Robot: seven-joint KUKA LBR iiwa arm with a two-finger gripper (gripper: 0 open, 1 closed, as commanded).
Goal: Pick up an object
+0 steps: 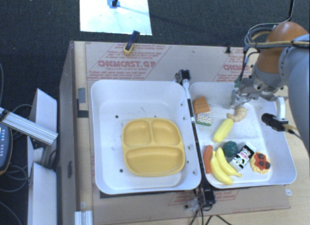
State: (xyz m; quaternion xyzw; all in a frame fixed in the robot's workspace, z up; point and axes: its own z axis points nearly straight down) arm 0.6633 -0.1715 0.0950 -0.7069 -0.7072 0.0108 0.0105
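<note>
One gripper, finger spread unreadable | croissant just beneath, touching or nearly | corn cob lower-left, lying diagonal

Two white bins sit on a bench covered with pale brown card printed in red lettering. A yellow divided plate lies in one bin. In the other are a yellow corn cob, yellow bananas, an orange carrot, a dark green vegetable, a black-and-white carton, a yellow pizza slice with red spots, a tan croissant and a brown loaf with a speckled label. The arm is grey with an orange band.
</note>
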